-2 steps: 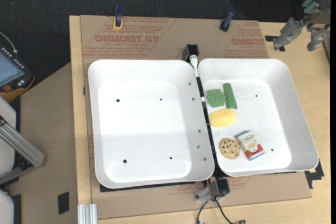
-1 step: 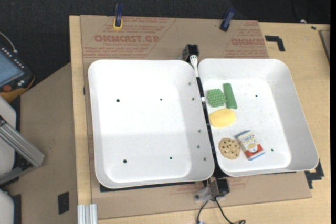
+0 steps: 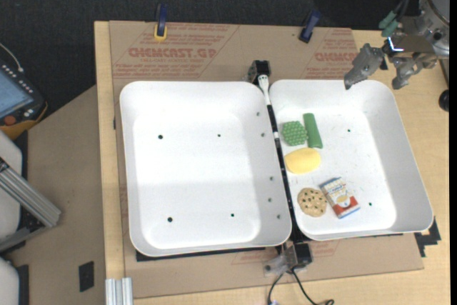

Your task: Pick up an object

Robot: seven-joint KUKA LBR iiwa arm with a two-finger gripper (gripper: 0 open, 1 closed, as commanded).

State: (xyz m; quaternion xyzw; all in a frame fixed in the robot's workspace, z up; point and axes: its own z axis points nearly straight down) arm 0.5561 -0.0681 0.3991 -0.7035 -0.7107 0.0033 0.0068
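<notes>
The right bin (image 3: 389, 153) holds several small items near its left side: a green knobbly piece (image 3: 293, 131), a green stick (image 3: 312, 130), a yellow lemon-like lump (image 3: 303, 160), a brown cookie (image 3: 312, 201) and a small red, white and blue carton (image 3: 339, 197). My gripper (image 3: 380, 69) hangs above the bin's far right corner, well away from all of them. Its two grey fingers are spread apart, with nothing between them.
The left bin (image 3: 143, 175) lies beside the right one, with a black divider clamp (image 3: 259, 71) at the far end of the seam. Both bins rest on a cardboard sheet (image 3: 178, 46) with blue clips at its far edge.
</notes>
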